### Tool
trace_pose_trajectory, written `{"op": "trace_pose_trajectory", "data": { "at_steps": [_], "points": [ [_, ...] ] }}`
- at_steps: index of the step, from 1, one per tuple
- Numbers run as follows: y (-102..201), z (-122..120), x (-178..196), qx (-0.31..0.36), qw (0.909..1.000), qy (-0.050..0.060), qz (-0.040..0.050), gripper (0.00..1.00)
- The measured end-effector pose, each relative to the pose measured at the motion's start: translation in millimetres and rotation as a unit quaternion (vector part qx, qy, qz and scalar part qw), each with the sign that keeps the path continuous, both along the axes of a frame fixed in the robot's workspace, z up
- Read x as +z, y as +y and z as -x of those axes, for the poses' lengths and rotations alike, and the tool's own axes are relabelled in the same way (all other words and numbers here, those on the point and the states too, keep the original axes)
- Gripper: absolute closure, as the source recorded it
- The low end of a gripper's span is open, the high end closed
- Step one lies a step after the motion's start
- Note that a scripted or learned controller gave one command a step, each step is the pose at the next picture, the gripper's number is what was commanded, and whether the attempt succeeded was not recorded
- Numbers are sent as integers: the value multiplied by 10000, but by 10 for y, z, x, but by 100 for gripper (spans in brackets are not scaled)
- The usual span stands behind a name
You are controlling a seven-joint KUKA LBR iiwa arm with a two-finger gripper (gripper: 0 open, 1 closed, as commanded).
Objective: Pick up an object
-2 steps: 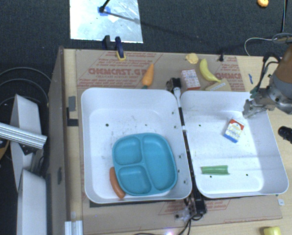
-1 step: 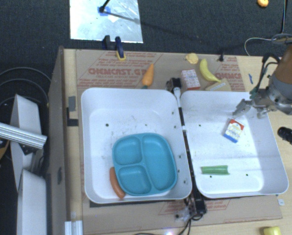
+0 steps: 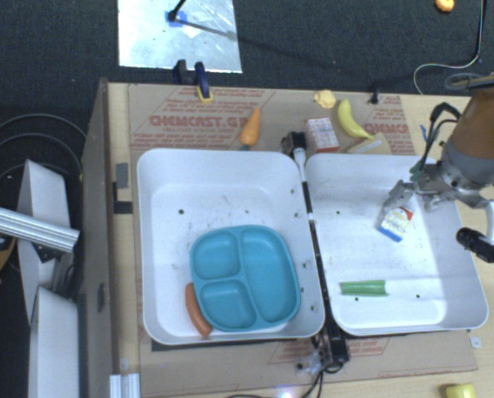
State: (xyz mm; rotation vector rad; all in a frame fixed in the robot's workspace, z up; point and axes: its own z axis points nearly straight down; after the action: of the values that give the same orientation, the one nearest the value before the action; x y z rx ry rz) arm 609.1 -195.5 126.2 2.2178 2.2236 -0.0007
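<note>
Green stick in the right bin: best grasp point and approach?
Grip the green stick at its middle, coming straight down, fingers closing across its narrow width. It lies flat on the right bin floor, long axis running left-right in the camera view, with bare floor on both long sides. The gripper is further back, by a small white packet.

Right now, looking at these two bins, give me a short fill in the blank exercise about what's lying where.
1. The blue divided plate lies in the ____ bin.
2. The green stick lies in the ____ bin, nearer the camera than the small packet.
3. Just left of the plate lies an ____ sausage-shaped toy.
4. The banana lies on the ____ behind the bins, not in a bin.

Missing words: left; right; orange; cardboard
</note>
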Motion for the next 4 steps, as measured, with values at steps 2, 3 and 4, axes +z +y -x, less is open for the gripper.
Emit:
{"op": "trace_pose_trajectory", "data": {
  "at_steps": [2,3,4],
  "points": [
    [195,78,6,15,10000,-12,-1,100],
    [179,282,266,-8,10000,-7,-7,100],
    [-125,143,534,-13,10000,-27,7,100]
  ]
}}
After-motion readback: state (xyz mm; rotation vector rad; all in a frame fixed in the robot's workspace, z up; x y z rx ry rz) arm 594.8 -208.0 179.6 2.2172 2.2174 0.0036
